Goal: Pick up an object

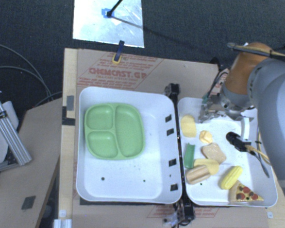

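Dark grey carpet [32,20] surrounds my pale wooden bench [38,143], which wears a brown printed cardboard sheet [136,69]; a shiny silver square sheet [110,16] lies on the floor beyond.

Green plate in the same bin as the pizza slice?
No, the green plate lies in one bin, the pizza slice in the other.

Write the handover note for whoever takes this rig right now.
Gripper: over the far end of the right bin, with nothing seen in its hold.
Things: the yellow chunk, bread slice, corn cob and pizza slice lie in the right bin. The green plate lies in the left bin.
Done: nothing lifted.
Left: pick one; the yellow chunk lies nearest the gripper.
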Controlling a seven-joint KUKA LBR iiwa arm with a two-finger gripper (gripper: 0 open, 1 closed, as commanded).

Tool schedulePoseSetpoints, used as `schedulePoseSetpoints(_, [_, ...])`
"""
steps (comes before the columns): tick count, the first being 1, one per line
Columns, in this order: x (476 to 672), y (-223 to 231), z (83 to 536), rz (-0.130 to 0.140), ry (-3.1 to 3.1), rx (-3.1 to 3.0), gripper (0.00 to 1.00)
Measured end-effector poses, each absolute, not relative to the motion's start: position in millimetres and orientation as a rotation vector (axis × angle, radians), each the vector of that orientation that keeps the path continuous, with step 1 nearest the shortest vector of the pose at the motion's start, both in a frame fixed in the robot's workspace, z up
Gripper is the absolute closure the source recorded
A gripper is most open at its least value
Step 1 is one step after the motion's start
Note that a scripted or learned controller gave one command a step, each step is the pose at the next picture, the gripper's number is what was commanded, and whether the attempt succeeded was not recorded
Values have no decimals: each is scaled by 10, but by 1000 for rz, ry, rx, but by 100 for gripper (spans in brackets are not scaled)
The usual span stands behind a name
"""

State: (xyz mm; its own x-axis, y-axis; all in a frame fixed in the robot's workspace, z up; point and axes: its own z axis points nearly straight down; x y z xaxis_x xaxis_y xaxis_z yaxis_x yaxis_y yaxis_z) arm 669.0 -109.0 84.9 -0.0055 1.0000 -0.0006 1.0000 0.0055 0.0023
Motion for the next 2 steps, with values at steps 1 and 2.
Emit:
schedulePoseSetpoints(1, [6693, -1075, 854, 2, 2226, 2213, 100])
schedulePoseSetpoints(2, [6692, -1187, 857, 2, 2220, 2218, 100])
